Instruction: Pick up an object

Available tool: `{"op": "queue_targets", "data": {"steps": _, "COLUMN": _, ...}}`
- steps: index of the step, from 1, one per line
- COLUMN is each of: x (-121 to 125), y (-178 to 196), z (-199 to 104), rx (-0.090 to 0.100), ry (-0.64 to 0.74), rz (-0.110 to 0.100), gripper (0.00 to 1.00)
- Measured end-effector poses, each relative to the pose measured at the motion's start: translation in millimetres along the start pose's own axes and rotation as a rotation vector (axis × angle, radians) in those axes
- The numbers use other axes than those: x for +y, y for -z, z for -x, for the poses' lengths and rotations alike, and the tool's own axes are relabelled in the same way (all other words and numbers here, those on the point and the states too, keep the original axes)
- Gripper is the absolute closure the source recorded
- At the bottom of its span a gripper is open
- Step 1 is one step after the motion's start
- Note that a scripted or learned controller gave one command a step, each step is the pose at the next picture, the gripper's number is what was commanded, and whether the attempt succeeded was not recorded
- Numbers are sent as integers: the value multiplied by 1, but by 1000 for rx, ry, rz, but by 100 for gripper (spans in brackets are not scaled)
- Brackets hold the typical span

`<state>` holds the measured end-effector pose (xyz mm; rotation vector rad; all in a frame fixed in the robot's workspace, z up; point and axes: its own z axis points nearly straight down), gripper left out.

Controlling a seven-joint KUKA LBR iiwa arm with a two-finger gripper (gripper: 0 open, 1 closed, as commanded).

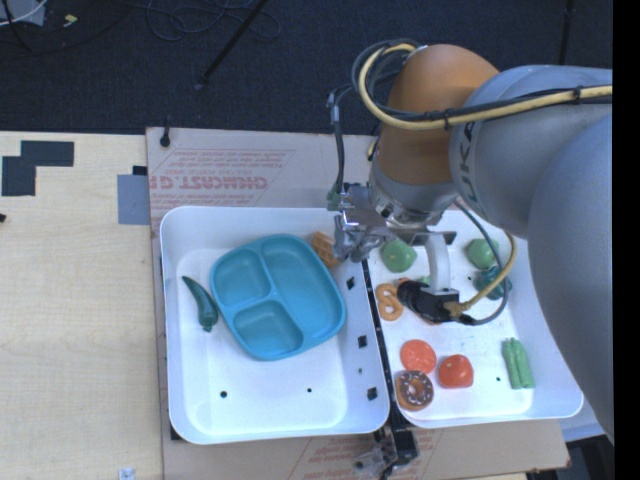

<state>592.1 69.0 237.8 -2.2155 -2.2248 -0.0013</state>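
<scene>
Over the right bin (pixel 560 400), the grey arm (pixel 545 158) stoops so its pincer (pixel 352 236) hangs at the divide between bins, near the orange piece (pixel 322 248); whether it is apart or together I cannot tell. Largest in the left bin (pixel 200 408) is the blue divided plate (pixel 275 296), then the green pepper (pixel 203 303). Likely candidates lie right: tomato (pixel 456 370), doughnut (pixel 413 389), pretzel (pixel 389 301).

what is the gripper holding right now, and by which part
It cannot be told. The gripper sits over the divide between the two bins, and the arm hides what is under it.
</scene>
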Motion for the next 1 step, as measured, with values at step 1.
{"op": "queue_targets", "data": {"steps": 1, "x": 0, "y": -9, "z": -7, "rx": -3, "ry": -3, "rz": -5, "gripper": 100}}
